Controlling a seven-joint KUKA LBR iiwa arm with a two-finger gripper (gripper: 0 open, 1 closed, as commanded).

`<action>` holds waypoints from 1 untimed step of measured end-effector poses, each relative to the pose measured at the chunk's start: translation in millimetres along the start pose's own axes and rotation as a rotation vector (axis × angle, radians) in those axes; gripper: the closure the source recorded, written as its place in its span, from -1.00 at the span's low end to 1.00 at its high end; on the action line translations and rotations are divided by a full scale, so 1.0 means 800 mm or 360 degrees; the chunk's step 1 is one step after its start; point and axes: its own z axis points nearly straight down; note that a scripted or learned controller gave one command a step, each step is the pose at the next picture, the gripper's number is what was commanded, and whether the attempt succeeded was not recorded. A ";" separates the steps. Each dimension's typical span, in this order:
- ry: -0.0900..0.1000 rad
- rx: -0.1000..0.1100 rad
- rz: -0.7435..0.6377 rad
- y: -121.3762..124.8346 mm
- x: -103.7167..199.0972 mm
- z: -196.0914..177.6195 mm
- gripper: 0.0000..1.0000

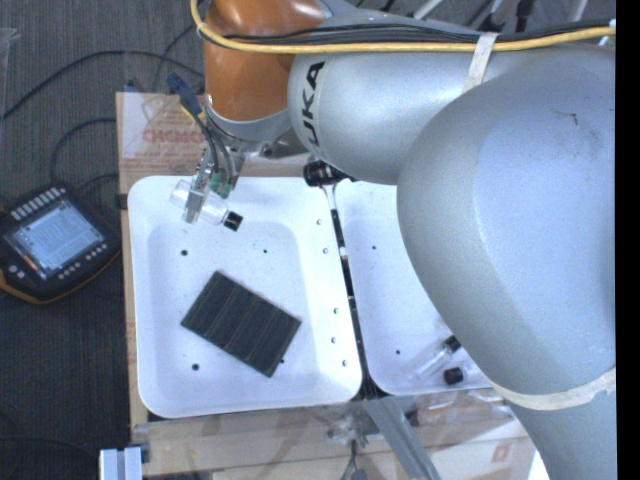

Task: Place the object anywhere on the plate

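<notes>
The hand [205,196] hangs well apart from the dark plate [241,323].

Glossy white plastic bins [330,363], matt ribbed dark plate [241,323], smooth grey metallic arm [500,168].

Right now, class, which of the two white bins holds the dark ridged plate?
The left bin. The plate lies flat on its floor, with the gripper above its far rim. The right bin lies mostly under the arm.
</notes>
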 end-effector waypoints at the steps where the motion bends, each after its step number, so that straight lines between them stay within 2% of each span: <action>1: -0.0002 -0.0001 -0.0402 0.008 0.014 -0.090 1.00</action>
